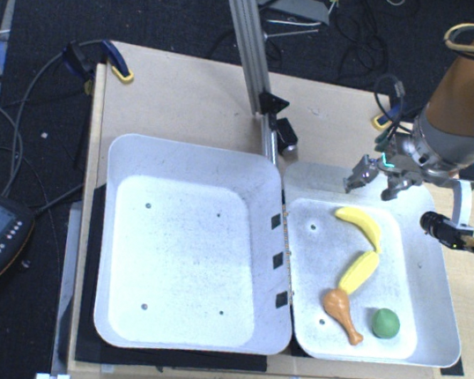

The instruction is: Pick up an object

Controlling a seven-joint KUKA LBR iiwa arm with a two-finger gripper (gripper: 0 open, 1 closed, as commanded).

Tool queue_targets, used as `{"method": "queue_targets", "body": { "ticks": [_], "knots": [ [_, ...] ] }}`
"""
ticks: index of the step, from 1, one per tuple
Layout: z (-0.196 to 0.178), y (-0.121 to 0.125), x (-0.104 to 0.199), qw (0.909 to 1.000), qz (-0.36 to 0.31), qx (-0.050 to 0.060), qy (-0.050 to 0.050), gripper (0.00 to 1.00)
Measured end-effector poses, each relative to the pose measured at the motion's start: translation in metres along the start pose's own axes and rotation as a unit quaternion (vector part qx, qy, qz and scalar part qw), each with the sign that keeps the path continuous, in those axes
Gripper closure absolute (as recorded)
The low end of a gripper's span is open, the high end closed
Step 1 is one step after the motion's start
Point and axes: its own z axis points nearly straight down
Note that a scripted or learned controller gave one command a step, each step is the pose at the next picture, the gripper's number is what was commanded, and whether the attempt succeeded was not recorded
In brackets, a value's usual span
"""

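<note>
The gripper (375,181) hangs with jaws spread, gripping nothing, over the right bin's (436,287) far rim, near the banana (362,223).

Two bins sit side by side on the bench (189,96). The left bin (129,167) and the right bin (436,287) meet at their inner rims. Within the right bin, a banana (360,222) lies toward the rear. A second banana (359,270) lies just in front of it. A drumstick (343,313) lies at the front, and a ball (386,323) sits to its right. The gripper (376,181) is above the rear rim of the right bin.
</note>
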Motion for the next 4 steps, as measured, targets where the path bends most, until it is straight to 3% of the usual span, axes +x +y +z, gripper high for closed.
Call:
{"method": "queue_targets", "body": {
  "ticks": [1,2,3,4],
  "knots": [
    [0.0,0.0,0.0,1.0,0.0,0.0,0.0,0.0],
    [0.058,-0.009,-0.004,1.0,0.0,0.002,0.0,0.0],
    [0.091,-0.006,-0.004,1.0,0.0,-0.004,-0.001,0.0],
    [0.082,-0.006,-0.005,1.0,0.0,-0.003,-0.001,1.0]
  ]
}}
